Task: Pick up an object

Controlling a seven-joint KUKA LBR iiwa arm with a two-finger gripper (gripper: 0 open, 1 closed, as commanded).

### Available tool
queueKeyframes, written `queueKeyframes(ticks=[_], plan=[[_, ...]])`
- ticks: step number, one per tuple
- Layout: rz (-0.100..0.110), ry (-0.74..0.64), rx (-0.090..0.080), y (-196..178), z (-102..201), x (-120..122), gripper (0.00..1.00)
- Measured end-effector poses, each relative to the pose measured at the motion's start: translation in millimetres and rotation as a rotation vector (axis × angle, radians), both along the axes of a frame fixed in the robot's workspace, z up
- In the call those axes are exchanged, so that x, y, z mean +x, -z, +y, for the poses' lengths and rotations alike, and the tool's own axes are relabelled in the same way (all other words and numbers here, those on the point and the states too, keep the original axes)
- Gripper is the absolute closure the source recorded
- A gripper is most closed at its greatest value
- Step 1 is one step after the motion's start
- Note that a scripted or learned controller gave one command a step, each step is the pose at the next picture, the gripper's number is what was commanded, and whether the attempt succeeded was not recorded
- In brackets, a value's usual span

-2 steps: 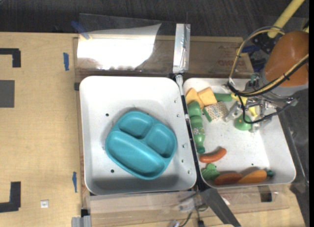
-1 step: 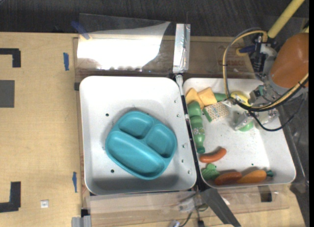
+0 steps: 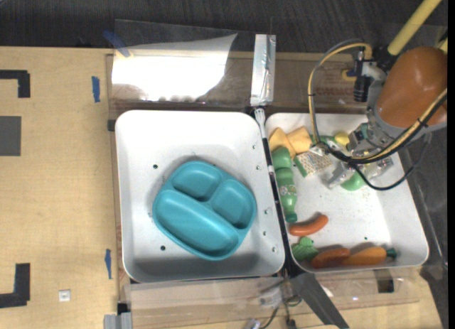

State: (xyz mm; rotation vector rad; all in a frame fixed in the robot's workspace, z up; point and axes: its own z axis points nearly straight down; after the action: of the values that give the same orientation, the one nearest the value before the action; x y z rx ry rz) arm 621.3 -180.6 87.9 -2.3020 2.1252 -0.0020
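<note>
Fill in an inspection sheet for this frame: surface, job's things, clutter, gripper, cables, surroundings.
Surface: two white bins side by side, left bin and right bin.
Job's things: toy food in the right bin: yellow pieces, green vegetables, red pepper, carrot.
Clutter: teal divided plate in the left bin.
Gripper: gripper low over the right bin's upper part; hold cannot be judged.
Cables: yellow and black cables looping above the wrist.
Surroundings: cardboard sheet with blue tape, left of the bins.
</note>
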Motion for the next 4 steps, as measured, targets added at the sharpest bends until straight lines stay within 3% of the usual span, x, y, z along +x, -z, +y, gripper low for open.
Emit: queueKeyframes(ticks=[1, 2, 3, 4], plan=[[-0.009, 0.007, 0.002, -13, -1, 2, 1.00], [-0.003, -0.288, -0.003, -91, 16, 38, 1.00], [-0.001, -0.302, -0.002, -93, 23, 47, 1.00], [-0.001, -0.461, -0.004, -102, 35, 46, 1.00]])
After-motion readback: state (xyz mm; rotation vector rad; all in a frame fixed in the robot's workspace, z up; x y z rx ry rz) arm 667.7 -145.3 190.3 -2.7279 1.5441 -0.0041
